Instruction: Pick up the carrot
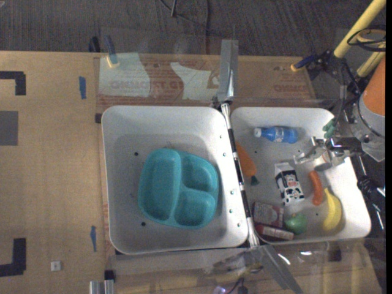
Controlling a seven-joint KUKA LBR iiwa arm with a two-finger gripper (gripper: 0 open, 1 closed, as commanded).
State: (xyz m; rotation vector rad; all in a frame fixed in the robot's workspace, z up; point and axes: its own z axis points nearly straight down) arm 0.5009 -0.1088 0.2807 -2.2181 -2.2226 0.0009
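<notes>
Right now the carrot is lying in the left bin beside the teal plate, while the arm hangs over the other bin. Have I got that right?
Not quite. The camera view shows the carrot in the right bin, against its left wall. The teal plate sits by itself in the left bin. The gripper does hang over the right bin, as you said.

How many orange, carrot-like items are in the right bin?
2. One carrot lies against the right bin's left wall; another orange item lies beside the banana, below the gripper. Nothing seems hidden.

carrot [247,162] tight against right bin's left wall [234,158], open floor to its right, milk carton [290,185] nearby
</notes>
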